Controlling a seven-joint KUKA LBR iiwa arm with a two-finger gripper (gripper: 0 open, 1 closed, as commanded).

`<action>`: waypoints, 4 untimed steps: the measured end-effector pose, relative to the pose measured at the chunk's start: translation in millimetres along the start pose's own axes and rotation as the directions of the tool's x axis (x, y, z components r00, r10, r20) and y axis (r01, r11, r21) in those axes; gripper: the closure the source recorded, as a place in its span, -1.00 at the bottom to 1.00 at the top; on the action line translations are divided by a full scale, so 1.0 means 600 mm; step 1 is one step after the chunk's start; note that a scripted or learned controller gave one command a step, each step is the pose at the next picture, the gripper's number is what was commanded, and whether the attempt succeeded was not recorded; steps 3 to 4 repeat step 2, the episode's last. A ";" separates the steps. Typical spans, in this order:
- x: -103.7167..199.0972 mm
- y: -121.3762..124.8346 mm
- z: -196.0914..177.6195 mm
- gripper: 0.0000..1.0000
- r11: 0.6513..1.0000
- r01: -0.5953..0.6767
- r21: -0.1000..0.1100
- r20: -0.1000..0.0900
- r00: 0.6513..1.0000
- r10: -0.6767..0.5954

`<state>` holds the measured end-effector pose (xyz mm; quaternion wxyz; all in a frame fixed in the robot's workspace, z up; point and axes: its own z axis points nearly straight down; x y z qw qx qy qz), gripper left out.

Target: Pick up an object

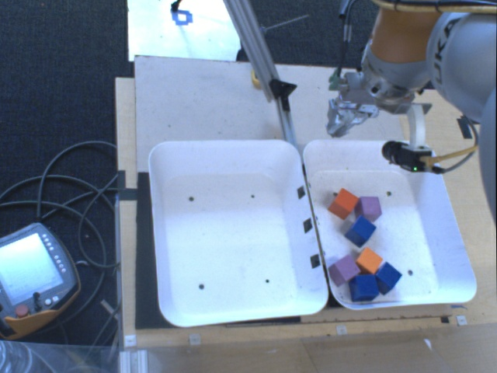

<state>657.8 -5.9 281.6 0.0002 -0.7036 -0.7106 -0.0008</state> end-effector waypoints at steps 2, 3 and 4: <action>0.159 -0.017 0.045 1.00 1.000 -0.001 0.001 0.000 1.000 0.001; 0.159 -0.017 0.045 1.00 1.000 -0.001 0.001 0.000 1.000 0.001; 0.159 -0.017 0.045 1.00 1.000 -0.001 0.001 0.000 1.000 0.001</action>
